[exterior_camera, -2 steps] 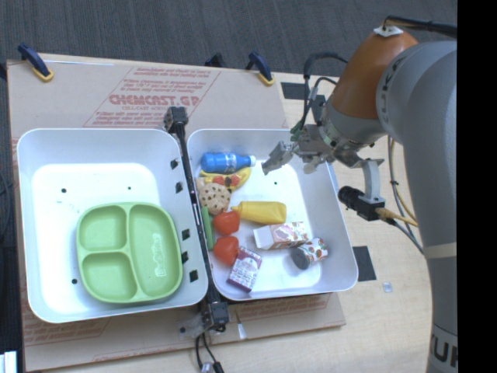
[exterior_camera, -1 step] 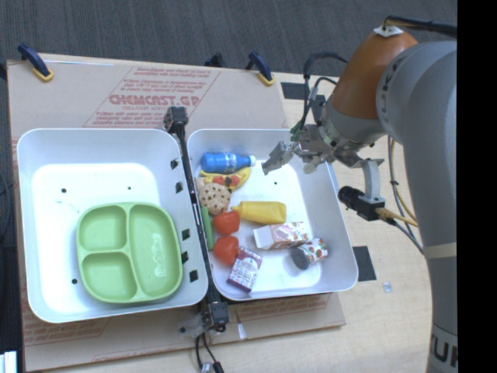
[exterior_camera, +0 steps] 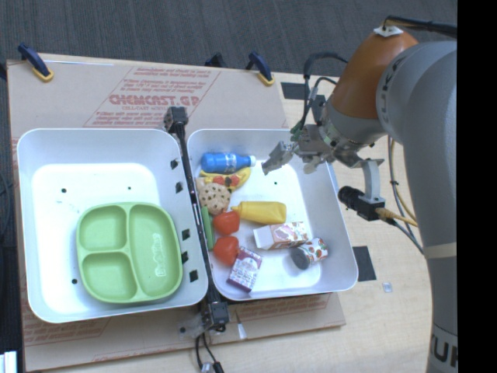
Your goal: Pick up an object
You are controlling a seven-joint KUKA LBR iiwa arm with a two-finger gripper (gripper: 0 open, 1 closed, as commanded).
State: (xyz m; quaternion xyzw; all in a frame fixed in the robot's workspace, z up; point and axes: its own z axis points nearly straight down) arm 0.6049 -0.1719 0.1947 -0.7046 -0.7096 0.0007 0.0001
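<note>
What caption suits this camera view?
Claw hovers over the right bin of toys; a green tray sits in the left.

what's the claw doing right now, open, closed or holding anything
claw: above the right bin's upper right area, nothing seen between its fingers; open or shut cannot be told.

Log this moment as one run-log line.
gripper: over right white bin, upper part | held: nothing seen | nearest: blue plastic bottle | left bin: green divided tray
</note>
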